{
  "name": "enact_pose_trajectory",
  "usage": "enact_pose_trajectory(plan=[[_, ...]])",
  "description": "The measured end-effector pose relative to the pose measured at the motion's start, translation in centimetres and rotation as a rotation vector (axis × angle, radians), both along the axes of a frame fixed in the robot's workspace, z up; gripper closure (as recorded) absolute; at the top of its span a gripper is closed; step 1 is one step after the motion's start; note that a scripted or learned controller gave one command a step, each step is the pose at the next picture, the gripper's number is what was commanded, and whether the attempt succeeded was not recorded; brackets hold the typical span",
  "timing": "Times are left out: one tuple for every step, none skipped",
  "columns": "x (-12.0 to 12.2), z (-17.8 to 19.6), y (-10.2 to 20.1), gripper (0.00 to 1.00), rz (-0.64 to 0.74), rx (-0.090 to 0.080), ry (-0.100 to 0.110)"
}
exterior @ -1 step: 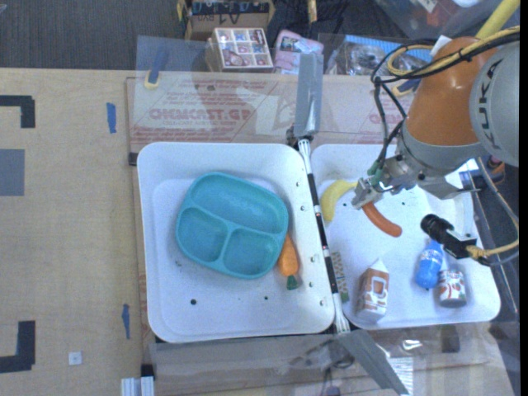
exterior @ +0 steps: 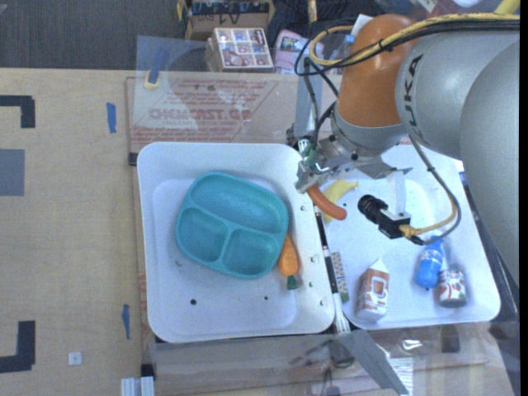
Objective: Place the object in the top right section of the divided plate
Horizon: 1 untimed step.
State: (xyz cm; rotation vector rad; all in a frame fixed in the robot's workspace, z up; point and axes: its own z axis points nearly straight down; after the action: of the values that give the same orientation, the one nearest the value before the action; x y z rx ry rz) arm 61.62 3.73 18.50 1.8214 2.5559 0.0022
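My gripper hangs over the seam between the bins, an orange hot dog at its tip though I cannot tell if it's pinched, at three o'clock from the teal divided plate.

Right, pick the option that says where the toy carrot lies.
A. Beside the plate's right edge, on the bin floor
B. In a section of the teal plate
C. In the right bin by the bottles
A: the toy carrot lies just outside the divided plate, against its right edge, in the left bin.
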Motion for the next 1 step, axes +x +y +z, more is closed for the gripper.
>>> enact_pose_trajectory(plan=[[-0.08, -7.69, 7.09, 1.0, -0.281, 0.003, 0.003]])
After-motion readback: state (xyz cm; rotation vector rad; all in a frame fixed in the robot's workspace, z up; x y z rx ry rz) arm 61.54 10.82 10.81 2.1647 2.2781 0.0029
